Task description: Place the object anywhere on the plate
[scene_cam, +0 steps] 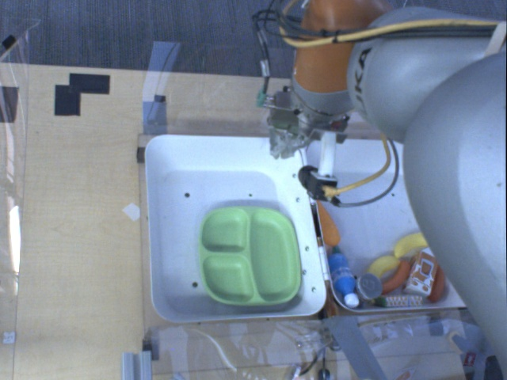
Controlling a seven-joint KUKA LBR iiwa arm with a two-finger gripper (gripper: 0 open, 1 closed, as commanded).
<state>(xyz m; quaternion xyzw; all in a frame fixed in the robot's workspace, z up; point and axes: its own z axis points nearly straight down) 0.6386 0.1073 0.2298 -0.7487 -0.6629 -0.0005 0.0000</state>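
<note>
Camera view: jaws [283, 145] at left bin's far edge, state unreadable, possibly empty. Green three-compartment plastic plate [251, 254] lies toward counter's near edge; objects heaped in right bin's [364, 161] near corner.

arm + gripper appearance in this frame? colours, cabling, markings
The arm is large, rounded and glossy grey, with an orange band above the wrist and part of dark lettering on the grey shell beside it. Black cables loop over the orange section, and a yellow cable runs along the arm and curls below the wrist. The gripper is a small grey metallic assembly with a green piece on its side.
</note>
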